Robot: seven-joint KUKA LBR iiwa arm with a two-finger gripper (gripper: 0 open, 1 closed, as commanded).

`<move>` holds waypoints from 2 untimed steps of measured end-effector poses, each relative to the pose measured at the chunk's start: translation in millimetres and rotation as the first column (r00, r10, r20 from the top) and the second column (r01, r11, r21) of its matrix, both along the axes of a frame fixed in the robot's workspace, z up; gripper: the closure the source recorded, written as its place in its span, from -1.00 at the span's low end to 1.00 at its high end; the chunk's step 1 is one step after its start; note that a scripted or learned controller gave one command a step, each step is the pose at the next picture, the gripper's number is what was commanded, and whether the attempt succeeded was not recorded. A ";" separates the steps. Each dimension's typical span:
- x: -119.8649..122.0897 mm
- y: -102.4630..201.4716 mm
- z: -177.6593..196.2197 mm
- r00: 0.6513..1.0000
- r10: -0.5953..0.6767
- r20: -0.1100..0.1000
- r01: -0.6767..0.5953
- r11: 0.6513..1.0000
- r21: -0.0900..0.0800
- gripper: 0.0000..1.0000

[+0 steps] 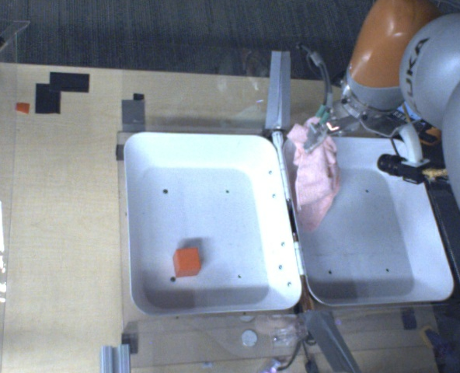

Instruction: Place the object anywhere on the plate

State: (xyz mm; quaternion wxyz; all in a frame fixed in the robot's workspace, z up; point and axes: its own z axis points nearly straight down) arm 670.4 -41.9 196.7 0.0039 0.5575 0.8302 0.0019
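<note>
A pink cloth (315, 179) hangs in a long crumpled fold over the left side of the right bin (385, 278), close to the wall between the two bins. Its top end is pinched in my gripper (321, 130), which is shut on it just above the bin's back left corner. The cloth's lower tip trails toward the bin floor. The grey arm with its orange band (385, 29) comes in from the upper right.
A small orange cube (187, 262) lies in the left bin (214, 150), near its front left. A grey metal post (277, 92) stands behind the gap between the bins. Black cable parts (401, 166) hang off the wrist over the right bin.
</note>
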 end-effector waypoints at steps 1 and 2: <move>2.3 1.7 30.0 1.000 0.008 0.002 -0.008 1.000 0.000 1.00; -18.3 46.7 20.9 0.917 0.400 -0.001 -0.400 0.917 -0.001 1.00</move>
